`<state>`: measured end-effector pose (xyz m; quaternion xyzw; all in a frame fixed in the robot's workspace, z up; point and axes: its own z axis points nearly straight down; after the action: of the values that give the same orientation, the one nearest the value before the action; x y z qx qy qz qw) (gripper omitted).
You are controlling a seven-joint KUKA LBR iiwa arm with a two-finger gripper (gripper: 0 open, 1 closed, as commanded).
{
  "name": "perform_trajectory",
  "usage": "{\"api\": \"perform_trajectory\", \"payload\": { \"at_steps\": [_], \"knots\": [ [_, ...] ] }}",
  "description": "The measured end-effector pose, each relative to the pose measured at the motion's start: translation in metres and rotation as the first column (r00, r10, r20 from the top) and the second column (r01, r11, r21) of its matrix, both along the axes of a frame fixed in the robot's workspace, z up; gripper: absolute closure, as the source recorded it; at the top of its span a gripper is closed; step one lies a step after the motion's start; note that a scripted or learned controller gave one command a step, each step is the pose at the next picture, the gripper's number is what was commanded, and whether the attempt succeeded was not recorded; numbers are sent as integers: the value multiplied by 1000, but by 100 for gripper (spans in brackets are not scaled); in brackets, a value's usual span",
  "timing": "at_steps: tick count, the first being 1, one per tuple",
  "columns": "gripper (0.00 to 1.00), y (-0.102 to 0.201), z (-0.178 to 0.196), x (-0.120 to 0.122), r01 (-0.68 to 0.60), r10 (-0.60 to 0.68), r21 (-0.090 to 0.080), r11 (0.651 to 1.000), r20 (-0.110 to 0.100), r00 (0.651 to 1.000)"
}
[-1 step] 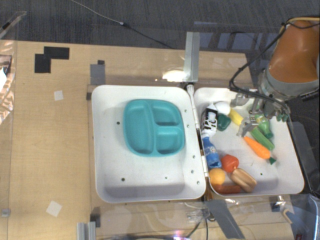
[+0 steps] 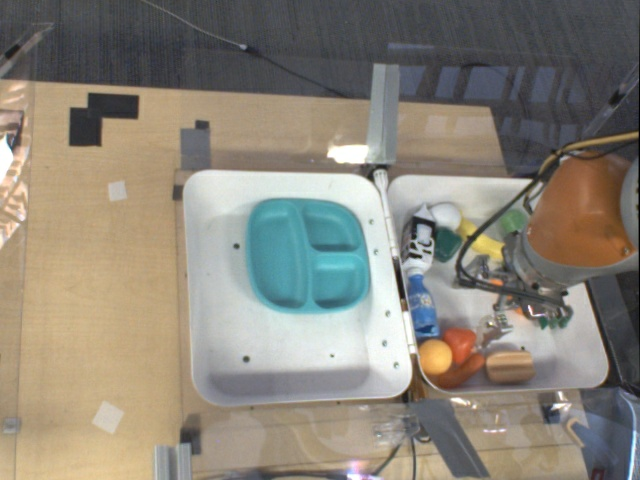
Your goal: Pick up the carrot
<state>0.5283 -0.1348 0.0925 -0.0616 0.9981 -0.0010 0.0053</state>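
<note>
Camera view has us looking down on two white bins. We find the carrot (image 2: 462,368) at the near edge of the right bin (image 2: 590,363), touching an orange ball (image 2: 434,355) and a red tomato (image 2: 460,343), with a brown block (image 2: 509,366) just beside it. Our gripper (image 2: 497,326) hangs just above and to the right of the carrot, apart from it. A teal divided plate (image 2: 306,254) sits in the left bin (image 2: 215,268).

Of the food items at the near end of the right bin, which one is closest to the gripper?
The tan bread roll. It lies just below the gripper, while the red-orange carrot and the round orange fruit sit farther left.
</note>
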Motion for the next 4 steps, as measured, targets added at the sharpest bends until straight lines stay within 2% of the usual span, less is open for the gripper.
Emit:
{"api": "perform_trajectory", "payload": {
  "at_steps": [1,2,3,4],
  "knots": [
    [0,-2,-3,74,-525,525,-5,851,0,851],
    [0,-21,0,-12,-619,619,-19,785,9,785],
    [100,-19,12,-9,-623,623,-23,782,11,782],
    [100,-34,167,-22,-708,708,-19,706,0,706]
  ]
}}
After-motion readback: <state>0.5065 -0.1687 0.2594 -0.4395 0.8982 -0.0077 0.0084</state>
